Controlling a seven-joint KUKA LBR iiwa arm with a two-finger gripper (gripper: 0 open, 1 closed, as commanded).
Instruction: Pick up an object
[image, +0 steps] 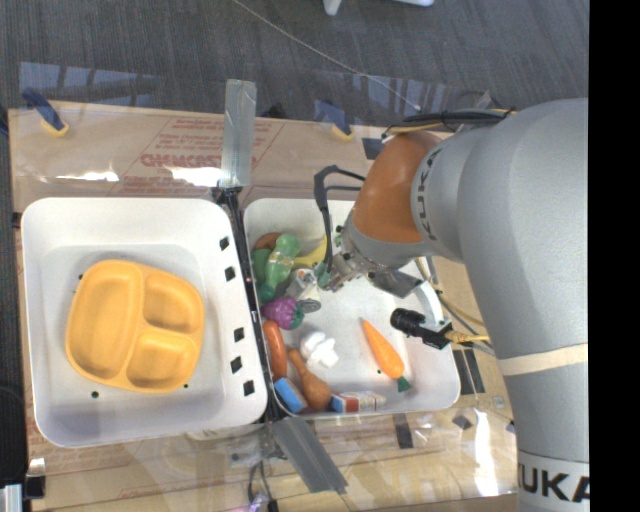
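My gripper (332, 274) hangs low over the upper middle of the right bin (440, 385), under the orange wrist band. It is right beside a green toy vegetable (275, 262), a yellow banana (316, 249) and a bunch of purple grapes (285, 312). Below it lie a white toy (320, 348) and an orange carrot (383, 346). Along the bin's left wall sit an orange-red sausage (273, 345), a brown drumstick (310, 381) and a blue piece (290, 396). The wrist hides what lies directly under the gripper.
The left bin (60, 225) holds a yellow divided plate (134, 325). A small red and white can (358, 402) lies at the right bin's front wall. A black part with a cable (420, 325) sticks out at the right. The grey arm covers the bin's right side.
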